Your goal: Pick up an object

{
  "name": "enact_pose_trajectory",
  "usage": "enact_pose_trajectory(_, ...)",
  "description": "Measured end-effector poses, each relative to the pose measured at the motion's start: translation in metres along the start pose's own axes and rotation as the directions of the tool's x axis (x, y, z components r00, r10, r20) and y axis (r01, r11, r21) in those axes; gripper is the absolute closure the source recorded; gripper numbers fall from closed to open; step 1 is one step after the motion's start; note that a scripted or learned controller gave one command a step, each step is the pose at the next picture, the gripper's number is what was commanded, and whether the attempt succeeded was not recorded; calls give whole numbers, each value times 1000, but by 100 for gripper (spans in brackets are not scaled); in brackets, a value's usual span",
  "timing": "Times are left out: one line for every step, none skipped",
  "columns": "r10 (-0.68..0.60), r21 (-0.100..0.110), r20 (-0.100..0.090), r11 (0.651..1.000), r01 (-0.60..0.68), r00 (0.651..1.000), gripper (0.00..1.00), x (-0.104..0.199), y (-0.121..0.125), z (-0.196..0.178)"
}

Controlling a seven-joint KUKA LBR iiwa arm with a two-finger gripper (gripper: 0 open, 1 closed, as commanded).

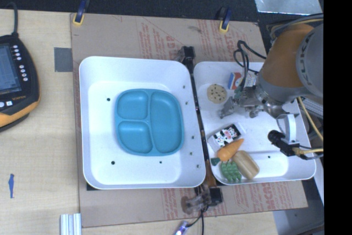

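Note:
My gripper (239, 113) hangs low over the middle of the right bin (261, 137), its two grey fingers spread and nothing between them. A round speckled cookie (216, 93) lies just to its upper left. Below it lies a small black-and-white patterned piece (226, 134), touching an orange carrot (231, 150). A tan bread roll (247, 164) and a green bumpy item (231, 172) sit at the bin's front edge. A small blue-and-red item (235, 81) lies near the back wall, partly behind the wrist.
The left bin (88, 118) holds a blue divided plate (149, 121). A teach pendant (14, 80) lies on the bench at far left. Clamps (223, 18) pin the cardboard under the bins. The arm covers the right bin's far right side.

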State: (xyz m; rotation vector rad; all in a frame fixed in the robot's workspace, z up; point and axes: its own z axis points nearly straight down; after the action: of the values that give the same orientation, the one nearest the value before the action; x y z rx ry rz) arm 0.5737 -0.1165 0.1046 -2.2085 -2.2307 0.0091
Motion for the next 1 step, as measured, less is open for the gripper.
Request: enact_pose_trajectory(6,-7,-2,1000,-6,1000,0,-15,82,11)
